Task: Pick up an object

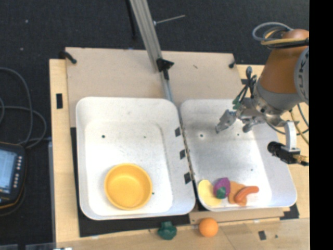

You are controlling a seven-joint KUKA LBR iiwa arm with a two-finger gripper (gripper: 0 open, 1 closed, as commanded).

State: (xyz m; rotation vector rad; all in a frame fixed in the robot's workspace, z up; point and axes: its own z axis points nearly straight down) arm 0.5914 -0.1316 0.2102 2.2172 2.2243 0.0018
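Tool (235, 123) spread open, gripping nothing; purple toy (222, 186) and orange toy (244, 192) lie in right bin (208, 113)

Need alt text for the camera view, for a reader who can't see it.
A grey and orange robot arm reaches from the right, its hand above the upper part of the right white bin, open and holding nothing. Small toy foods cluster in that bin's near edge; a yellow bowl sits in the left bin.
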